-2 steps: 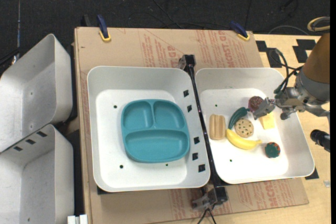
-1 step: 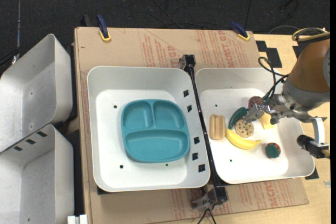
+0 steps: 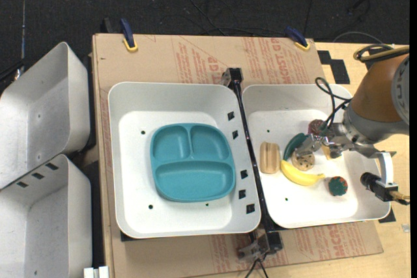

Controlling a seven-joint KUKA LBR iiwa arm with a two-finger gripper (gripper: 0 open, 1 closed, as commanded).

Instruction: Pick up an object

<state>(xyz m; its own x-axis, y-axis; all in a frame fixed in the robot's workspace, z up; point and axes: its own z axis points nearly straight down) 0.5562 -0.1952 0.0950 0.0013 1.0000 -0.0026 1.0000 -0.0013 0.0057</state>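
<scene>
claw low among toys, above banana

Red print on cardboard; unreadable

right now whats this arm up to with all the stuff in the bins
A grey and orange robot arm reaches in from the right over the right bin, its claw low among a cluster of small items. Near it lie a yellow banana, a tan block, a dark green piece and a small green ball. Whether the claw grips anything is not clear. The left bin holds a teal divided plate, untouched.
</scene>
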